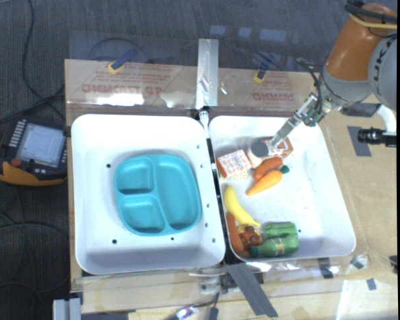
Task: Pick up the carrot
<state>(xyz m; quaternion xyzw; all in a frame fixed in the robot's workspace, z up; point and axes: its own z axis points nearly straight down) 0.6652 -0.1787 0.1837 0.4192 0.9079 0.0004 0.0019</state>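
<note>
The gripper (278,141) is reaching down into the right bin (333,199) from the upper right, its slim fingers pointing at a spot just above the carrot (267,177). Whether anything is sitting between the fingers cannot be told at this size, nor how far apart they are standing. The tip is lying close to a small grey round thing (258,149) and an orange-and-white packet (284,148), both near the bin's upper middle.

The carrot is lying in the middle of the right bin, tilted, its green end pointing up and right. It looks like two orange pieces resting one against the other. Just to its left a small red-and-white box (232,164) is sitting near the wall between the bins. Below it a banana (237,207) is curving down toward a green bottle (277,239) lying on its side in the lower corner, with a dark mixed item (243,235) beside it. The right half of this bin is offering bare white floor around the carrot.

The grey arm (360,52) with its orange band is leaning in over the bin's upper right rim.

The left bin (93,199) is holding a blue divided tray (158,192) in its middle, with white floor all around it.

Both bins are resting on a pale wooden bench (373,212); behind them a clear sheet over a brown board (133,85) is showing red lettering too blurred to read. On the dark carpet (27,45) to the left, a handheld control pad (30,151) with a screen is lying among cables.
</note>
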